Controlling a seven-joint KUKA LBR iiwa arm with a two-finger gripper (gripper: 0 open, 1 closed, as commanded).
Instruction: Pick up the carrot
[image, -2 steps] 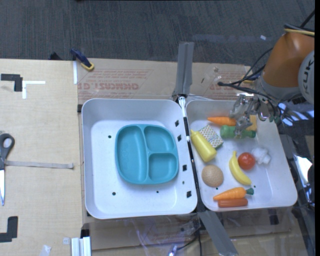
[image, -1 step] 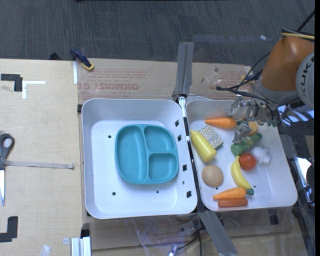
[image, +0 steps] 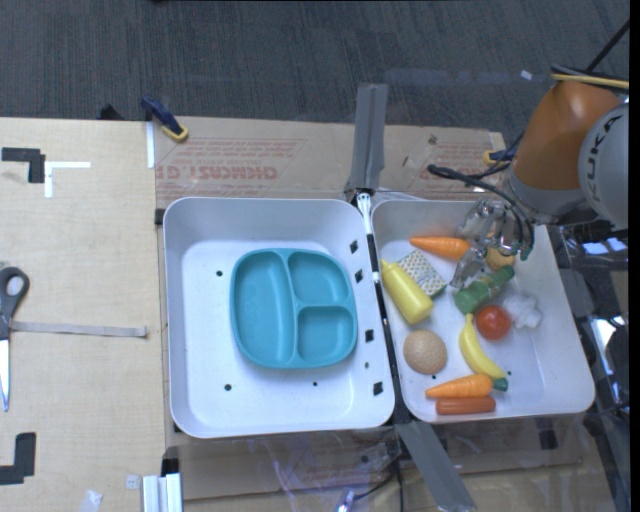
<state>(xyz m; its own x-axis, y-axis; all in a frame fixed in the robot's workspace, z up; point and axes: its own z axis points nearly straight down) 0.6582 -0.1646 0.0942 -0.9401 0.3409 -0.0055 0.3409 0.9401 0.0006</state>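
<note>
The hand (image: 487, 237) sits low over the back of the right bin (image: 560, 395), and its metal parts blur together, so whether the fingers are open or closed can't be made out. It covers part of a green thing (image: 478, 291) (what kind of toy is anyone's guess). The grey arm (image: 600, 140) gets chopped off by the right edge. The scissors (image: 9, 300) on the tabletop (image: 80, 400) run off the left edge. A whitish lump (image: 524, 313) by the tomato (image: 492, 321) is too small to identify.
</note>
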